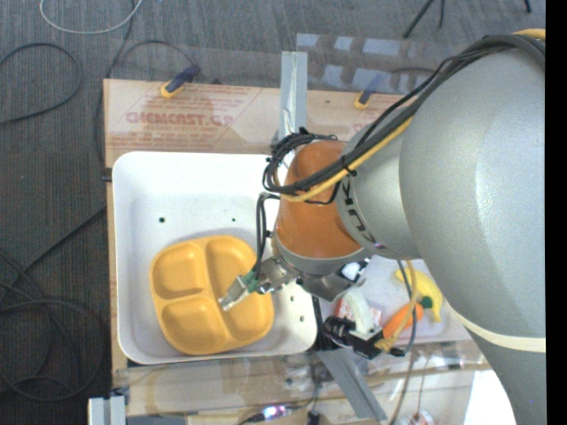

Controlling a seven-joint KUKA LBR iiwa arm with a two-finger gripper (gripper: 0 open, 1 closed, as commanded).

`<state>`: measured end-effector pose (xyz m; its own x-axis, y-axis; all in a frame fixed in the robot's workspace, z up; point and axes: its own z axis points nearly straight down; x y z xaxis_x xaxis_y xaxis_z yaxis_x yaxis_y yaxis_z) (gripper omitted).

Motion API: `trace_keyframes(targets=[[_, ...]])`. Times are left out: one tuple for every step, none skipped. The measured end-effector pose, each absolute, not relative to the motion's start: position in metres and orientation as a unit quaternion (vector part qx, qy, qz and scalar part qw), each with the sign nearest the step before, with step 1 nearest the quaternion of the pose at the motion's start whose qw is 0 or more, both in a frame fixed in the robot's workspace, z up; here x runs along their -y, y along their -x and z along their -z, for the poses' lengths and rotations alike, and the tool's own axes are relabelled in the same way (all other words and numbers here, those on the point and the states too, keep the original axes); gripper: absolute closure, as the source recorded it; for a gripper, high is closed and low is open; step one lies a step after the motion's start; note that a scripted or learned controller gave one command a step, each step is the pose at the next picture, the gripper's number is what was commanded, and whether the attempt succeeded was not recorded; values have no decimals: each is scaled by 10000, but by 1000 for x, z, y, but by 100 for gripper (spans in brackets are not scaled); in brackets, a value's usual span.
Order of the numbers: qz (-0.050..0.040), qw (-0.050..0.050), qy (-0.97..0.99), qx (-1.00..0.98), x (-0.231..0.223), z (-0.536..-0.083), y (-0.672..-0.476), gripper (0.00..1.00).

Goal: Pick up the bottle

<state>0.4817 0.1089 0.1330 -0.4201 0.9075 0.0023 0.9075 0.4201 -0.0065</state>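
Hovering over the yellow tray [190, 277], gripper [237, 292], grip state unclear; bottle [354, 306] well apart, in the right bin.

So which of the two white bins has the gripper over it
The left shallow white bin, the one holding the yellow sectioned plastic plate. The gripper hangs over that plate's right edge; the right bin holds small mixed items instead.

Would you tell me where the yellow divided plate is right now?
The yellow divided plate lies in the left white bin, toward its near edge, with the gripper over the plate's right side.
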Motion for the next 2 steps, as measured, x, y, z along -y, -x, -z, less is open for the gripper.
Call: trace_keyframes(targets=[[-37,43,5390,8423,-108,-141,-481,100],[-37,42,5390,8423,-108,-141,-481,0]])
